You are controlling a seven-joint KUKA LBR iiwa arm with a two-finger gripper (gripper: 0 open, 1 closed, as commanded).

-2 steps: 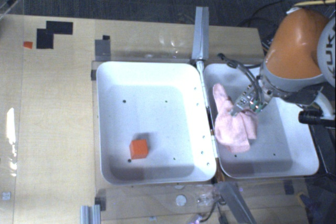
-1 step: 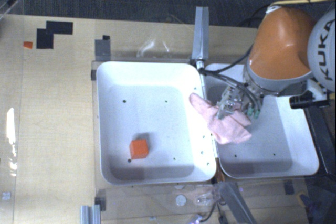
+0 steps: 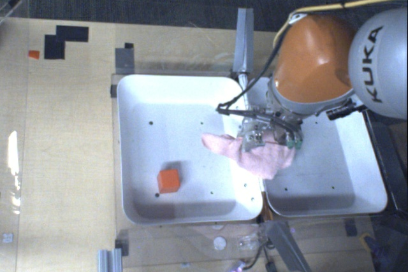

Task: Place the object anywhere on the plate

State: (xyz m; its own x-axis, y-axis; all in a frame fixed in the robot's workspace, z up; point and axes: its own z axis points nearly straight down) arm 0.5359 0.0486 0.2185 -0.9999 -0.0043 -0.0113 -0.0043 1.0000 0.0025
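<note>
The arm (image 3: 319, 67) reaches in from the right and hangs its claw (image 3: 261, 136) over the seam where the two white bins meet. A pink cloth (image 3: 258, 156) lies bunched right under the claw, draped across the divider, with one corner trailing left into the left bin (image 3: 146, 99) and the bulk sagging toward the right bin (image 3: 357, 200). The claw sits on top of the cloth's middle, but whether it is clenched on the fabric or released I cannot tell; the wrist and cables hide that. The cloth's long axis runs roughly left to right, slanting down to the right. A small orange block (image 3: 169, 181) rests well apart, low in the left bin. No plate is plain to see, so the drop spot is uncertain.
</note>
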